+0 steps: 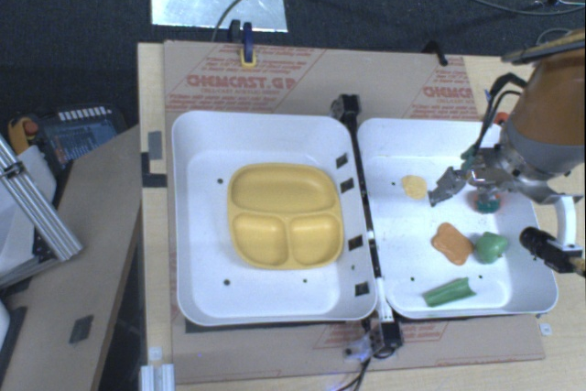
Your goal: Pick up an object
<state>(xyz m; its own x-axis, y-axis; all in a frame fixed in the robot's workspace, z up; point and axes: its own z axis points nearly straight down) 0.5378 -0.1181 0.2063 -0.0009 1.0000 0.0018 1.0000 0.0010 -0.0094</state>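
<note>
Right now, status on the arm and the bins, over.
Hand over right bin, nothing seen held. Orange piece, green ball, green stick loose below. Yellow tray in left bin.

Left bin (pixel 197 224): yellow divided tray (pixel 282 215) hogs centre, bare strips along walls. Right bin (pixel 394 275): open floor at left side and upper part; orange piece (pixel 451 244), green ball (pixel 491 246), green stick (pixel 449 292) crowd lower right.
</note>
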